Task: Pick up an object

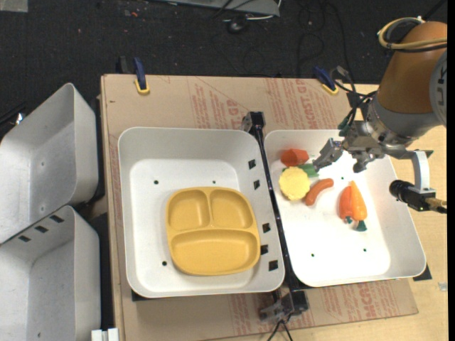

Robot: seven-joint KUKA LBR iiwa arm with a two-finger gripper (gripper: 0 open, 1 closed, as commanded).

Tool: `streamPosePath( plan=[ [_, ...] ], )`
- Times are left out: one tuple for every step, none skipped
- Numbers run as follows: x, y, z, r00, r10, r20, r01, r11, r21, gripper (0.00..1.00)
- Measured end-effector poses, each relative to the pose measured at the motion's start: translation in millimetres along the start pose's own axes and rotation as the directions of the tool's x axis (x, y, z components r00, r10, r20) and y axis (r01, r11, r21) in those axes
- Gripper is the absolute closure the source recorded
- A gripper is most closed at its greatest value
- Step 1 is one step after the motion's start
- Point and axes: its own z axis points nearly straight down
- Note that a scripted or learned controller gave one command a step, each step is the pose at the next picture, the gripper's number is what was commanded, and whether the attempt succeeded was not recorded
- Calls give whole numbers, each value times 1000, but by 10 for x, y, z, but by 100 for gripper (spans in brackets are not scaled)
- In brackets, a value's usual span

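Note:
The right bin (pixel 398 261) holds a yellow round fruit (pixel 293 182), a red piece (pixel 293 156) behind it, a small green piece (pixel 309 168), a red sausage shape (pixel 319 190) and an orange carrot (pixel 352 202). My gripper (pixel 339 163) hangs over the bin's far part, just right of the red and green pieces and above the carrot. Its two fingers stand apart, open, with nothing between them. One fingertip (pixel 320 160) points toward the green piece.
The left bin (pixel 135 190) carries a yellow compartment tray (pixel 212 231). A black divider (pixel 266 190) runs between the bins. Two spare white bins (pixel 43 190) lie off the bench at the left. The arm's orange band (pixel 416 48) looms over the right bin's far corner.

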Motion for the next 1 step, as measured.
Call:
streamPosePath(
  plan=[
    [2,24,-65,1000,-2,1,2,1000,-12,0]
  ],
)
